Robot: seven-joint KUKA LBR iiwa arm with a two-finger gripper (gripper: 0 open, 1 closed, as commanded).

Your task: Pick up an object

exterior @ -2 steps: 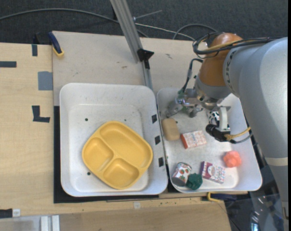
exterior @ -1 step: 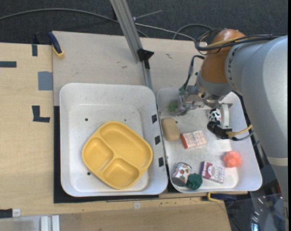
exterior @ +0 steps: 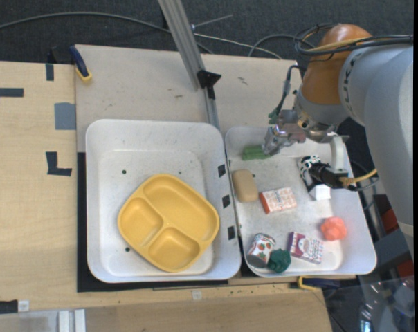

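Green block [exterior: 253,153], a small flat piece, lies at the upper left of the right bin [exterior: 358,258], close to the wall that divides the two bins. The hand [exterior: 277,142] sits right over its right end, low in the bin; whether it is released or clenched on the block I cannot tell, since the wrist hides the tips.

The likeliest failure, as I judge it, is an edge catch: the hand is over the block's end, not its middle, so a closing grip could pinch a corner and let the piece pivot out or skid toward the bin wall. The wall being so near also leaves little room on that side, and a tip could land on the rim.

Farther out, a tan oval piece [exterior: 245,185] and a red-and-white box [exterior: 278,200] lie just below, apart from the block, so they should not interfere. An orange lump [exterior: 334,228], a small carton [exterior: 306,247] and a dark green object [exterior: 279,260] sit well away at the lower right. A yellow divided tray [exterior: 169,221] rests in the left bin [exterior: 102,185].
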